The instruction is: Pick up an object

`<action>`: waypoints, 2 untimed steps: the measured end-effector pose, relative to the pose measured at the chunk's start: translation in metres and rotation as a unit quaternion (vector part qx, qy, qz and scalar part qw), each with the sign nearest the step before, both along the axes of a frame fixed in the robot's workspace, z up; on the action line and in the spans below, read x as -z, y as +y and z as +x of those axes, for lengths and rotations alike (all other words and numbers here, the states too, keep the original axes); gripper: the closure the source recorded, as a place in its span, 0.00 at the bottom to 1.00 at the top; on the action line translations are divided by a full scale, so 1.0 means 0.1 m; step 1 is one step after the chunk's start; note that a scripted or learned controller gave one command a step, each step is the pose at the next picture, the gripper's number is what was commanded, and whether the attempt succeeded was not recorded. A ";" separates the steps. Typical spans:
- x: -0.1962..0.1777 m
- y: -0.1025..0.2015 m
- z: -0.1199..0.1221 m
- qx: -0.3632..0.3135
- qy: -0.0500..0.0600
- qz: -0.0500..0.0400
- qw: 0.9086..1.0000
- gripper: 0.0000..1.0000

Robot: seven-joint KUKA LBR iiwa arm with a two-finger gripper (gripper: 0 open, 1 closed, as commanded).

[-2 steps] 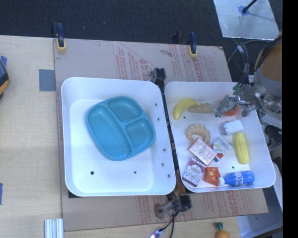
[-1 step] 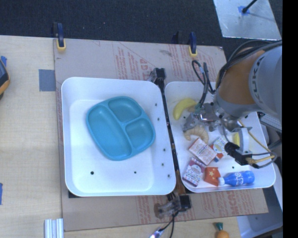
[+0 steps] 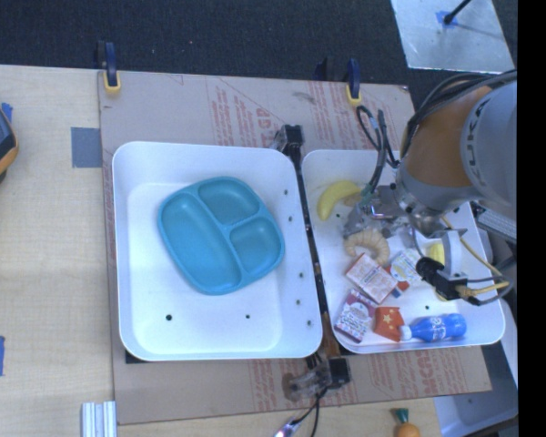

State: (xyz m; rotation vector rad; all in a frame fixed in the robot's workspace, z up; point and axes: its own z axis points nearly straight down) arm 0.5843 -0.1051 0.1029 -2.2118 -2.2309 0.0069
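Cardboard-covered bench (image 3: 209, 107) bears two white bins (image 3: 132, 244).

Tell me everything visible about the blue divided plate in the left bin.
The light blue plastic divided plate lies flat, right side up, in the left white bin, turned at an angle to the bin's sides. It has three compartments, one large and two smaller, with rounded corners. Nothing rests in it; only the bin floor touches it.

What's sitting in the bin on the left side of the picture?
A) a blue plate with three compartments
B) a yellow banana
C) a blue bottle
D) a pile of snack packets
A: the blue divided plate lies alone in the left bin, while the banana, the bottle and the packets lie in the right bin.
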 end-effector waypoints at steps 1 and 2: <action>-0.90 0.70 0.38 0.002 -0.001 0.002 1.000 1.00; -1.28 1.26 0.51 0.002 0.000 0.002 1.000 1.00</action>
